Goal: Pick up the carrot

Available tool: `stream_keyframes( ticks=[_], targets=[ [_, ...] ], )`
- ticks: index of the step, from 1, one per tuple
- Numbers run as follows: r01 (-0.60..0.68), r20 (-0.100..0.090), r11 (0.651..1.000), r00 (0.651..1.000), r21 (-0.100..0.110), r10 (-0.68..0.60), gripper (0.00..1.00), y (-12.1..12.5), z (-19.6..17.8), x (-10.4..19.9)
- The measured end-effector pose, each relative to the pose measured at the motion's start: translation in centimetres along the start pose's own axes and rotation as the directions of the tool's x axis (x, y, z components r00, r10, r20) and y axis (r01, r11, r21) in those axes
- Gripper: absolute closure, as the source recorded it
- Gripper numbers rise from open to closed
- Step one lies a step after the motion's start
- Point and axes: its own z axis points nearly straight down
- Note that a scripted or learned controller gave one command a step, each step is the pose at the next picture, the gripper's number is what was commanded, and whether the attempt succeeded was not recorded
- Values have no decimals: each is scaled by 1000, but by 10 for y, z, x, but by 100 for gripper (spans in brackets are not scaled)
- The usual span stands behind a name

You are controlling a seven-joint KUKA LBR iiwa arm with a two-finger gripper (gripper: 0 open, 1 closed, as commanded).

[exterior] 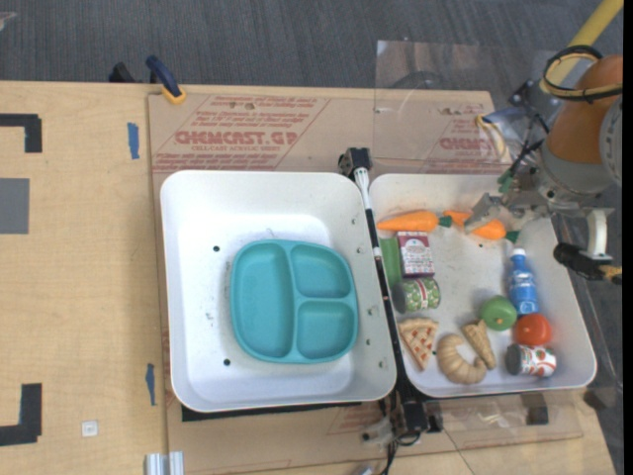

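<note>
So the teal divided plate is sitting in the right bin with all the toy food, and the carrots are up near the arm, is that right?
Not quite. The camera view shows the teal divided plate in the left bin, alone. The toy food is in the right bin, and the carrots do lie at its far end near the arm.

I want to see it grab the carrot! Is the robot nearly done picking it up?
Not yet. Done so far: the arm has reached into the right bin, and its gripper is at the back of the bin. In hand: nothing clearly. The big carrot lies on the bin floor, with smaller carrots near the gripper. Left: grab a carrot and lift it.
</note>
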Motion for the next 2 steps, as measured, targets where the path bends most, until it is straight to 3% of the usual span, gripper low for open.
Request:
stream_keyframes(
  ticks=[1,2],
  targets=[
    [4,3,1000,1000,12,-4,100,-3,-8,-1],
    [-255,12,967,967,2,255,100,-6,-43,52]
  ],
)
